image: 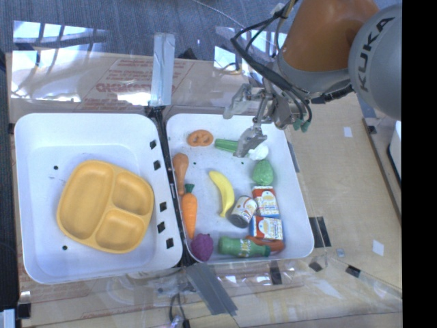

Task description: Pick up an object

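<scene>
Banana [222, 190] (arm [372, 46] marked "KUKA")

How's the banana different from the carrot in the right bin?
The banana is yellow and curved; the carrot is orange, straight and has a green top. The banana lies mid-bin, while the carrot lies along the left wall. Both are long, lie flat and run roughly up-down in the view.

The grey two-finger gripper [249, 142] hangs over the far end of the right-hand shallow white bin [300, 214], just above a small white object [259, 153] and a green leafy toy vegetable [263, 172]. Nearby lie a yellow plastic banana [221, 190], an orange toy carrot [189, 212] and a green bottle [242, 247] (lying flat). The left white bin [34, 135] holds a yellow compartment plate [104, 206].
</scene>
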Motion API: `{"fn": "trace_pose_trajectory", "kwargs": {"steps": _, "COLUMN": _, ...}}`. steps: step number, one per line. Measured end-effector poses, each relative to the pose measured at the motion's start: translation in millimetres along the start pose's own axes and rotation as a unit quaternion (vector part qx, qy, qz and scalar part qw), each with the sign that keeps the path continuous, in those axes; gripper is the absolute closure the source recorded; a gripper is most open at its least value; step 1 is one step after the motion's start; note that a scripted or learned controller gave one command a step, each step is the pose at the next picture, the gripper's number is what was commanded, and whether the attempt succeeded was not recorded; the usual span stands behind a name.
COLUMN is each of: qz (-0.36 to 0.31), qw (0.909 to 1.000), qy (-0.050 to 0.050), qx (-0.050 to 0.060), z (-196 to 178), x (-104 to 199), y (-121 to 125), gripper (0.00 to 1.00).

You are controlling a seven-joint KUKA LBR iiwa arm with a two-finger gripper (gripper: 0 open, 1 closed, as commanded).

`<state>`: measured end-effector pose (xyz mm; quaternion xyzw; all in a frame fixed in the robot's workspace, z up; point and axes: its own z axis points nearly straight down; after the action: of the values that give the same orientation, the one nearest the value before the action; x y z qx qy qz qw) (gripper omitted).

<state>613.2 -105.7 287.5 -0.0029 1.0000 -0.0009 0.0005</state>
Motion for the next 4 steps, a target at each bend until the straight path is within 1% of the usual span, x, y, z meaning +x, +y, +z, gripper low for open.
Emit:
{"fn": "trace_pose_trajectory", "kwargs": {"steps": 1, "qz": -0.018, "qw": 0.9998, "qy": -0.005, "qx": 0.001, "z": 174, "x": 55, "y": -55, "gripper": 0.00}}
{"fn": "trace_pose_trajectory", "kwargs": {"steps": 2, "qz": 0.021, "qw": 0.9998, "qy": 0.001, "qx": -0.002, "z": 196, "x": 90, "y": 0, "gripper": 0.00}}
{"fn": "trace_pose_trajectory", "kwargs": {"steps": 3, "qz": 0.065, "qw": 0.9979, "qy": -0.002, "qx": -0.001, "z": 168, "x": -9, "y": -17, "gripper": 0.00}}
{"fn": "trace_pose_trajectory", "kwargs": {"steps": 4, "qz": -0.092, "qw": 0.9958, "qy": 0.001, "qx": -0.001, "z": 196, "x": 71, "y": -8, "gripper": 0.00}}
